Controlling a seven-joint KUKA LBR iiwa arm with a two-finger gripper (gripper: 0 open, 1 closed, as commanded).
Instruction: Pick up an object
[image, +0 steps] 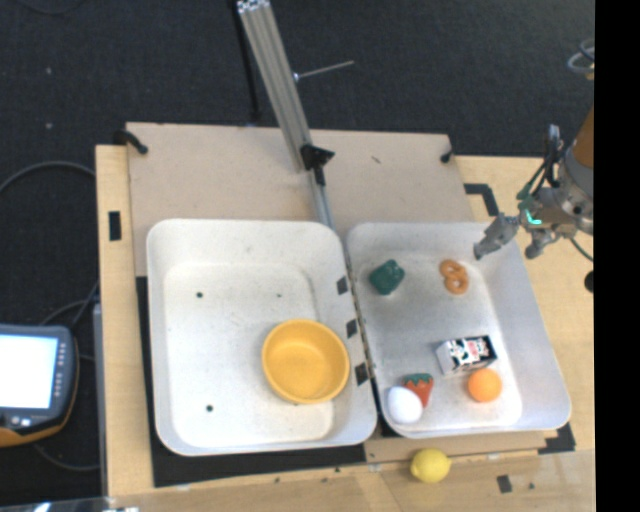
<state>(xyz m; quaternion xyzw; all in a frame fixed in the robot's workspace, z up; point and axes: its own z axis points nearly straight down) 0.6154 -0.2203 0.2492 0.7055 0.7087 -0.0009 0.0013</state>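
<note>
Two spread, empty fingers of the gripper (515, 239) hover just right of the pretzel (454, 276).

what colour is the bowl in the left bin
Yellow. The bowl shows plainly in the camera view, near the left bin's right wall.

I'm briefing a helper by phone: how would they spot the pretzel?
Look in the right bin, toward its far edge. The pretzel lies right of the green object. It alone is a small brown twisted loop; the orange ball nearer the front is solid and round.
</note>
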